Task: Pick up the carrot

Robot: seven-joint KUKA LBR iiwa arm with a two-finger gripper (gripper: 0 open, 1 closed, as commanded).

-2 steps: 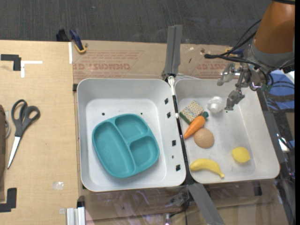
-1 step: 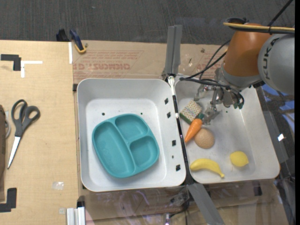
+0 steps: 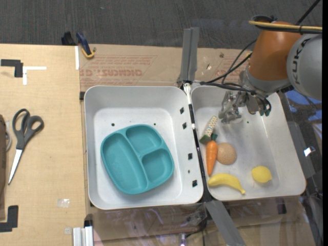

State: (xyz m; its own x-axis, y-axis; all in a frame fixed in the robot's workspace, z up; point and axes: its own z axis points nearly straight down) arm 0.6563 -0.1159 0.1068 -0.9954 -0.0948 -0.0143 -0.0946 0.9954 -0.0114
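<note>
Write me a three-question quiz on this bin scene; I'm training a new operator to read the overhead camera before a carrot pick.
1. True or false: the carrot lies in the same bin as the teal divided plate.
2. Which item touches the carrot's right side in the view? A) banana B) tan round item C) lemon
3. Fill in: the gripper hangs over the ___ bin.

Key: 1 false, the carrot is in the right bin and the plate in the left bin. 2 B. 3 right.
</note>
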